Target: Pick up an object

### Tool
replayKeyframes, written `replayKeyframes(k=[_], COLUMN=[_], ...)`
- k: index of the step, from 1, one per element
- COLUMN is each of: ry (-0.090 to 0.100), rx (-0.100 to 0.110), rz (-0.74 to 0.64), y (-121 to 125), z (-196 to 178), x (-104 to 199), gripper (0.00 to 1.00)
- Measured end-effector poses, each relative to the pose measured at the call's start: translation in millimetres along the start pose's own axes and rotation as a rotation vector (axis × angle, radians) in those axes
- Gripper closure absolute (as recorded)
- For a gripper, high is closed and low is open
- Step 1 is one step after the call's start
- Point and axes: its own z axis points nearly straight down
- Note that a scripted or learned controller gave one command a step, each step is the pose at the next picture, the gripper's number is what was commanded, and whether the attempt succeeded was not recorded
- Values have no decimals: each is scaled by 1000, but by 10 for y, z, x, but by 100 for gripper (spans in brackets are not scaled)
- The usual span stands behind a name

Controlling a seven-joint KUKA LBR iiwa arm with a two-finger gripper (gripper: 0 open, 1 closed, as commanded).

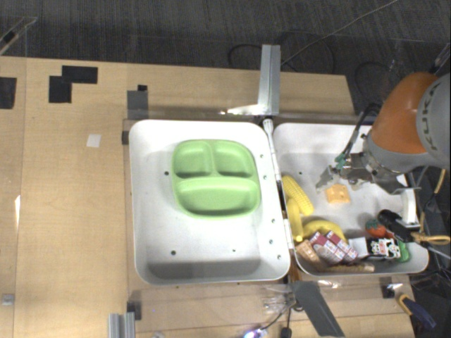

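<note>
Closest to the camera, a red-and-white printed carton [331, 246] lies in a heap against the near wall of the right-hand shallow white bin [304, 152], with a yellow banana [321, 227] and a yellow corn cob [297, 196] just beside it along the left wall. You have nothing lifted yet. The gripper [342, 174] hangs low over a small pale-orange square piece [338, 194], the likeliest thing to take, which lies on bare bin floor. You cannot tell whether the gripper is spread or pressed together, nor whether it touches the piece. Closing on it and raising it are left to do. Room is good around the piece and toward the far wall. The left-hand white bin [141, 210] bears a green divided plastic plate [215, 177].
</note>
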Motion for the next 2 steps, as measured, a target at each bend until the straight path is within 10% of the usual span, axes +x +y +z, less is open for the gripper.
replayKeyframes(k=[1, 2], ry=[1, 1], rx=[6, -3], rz=[-134, -137], y=[165, 196], z=[347, 227], x=[-114, -97], gripper=[0, 100])
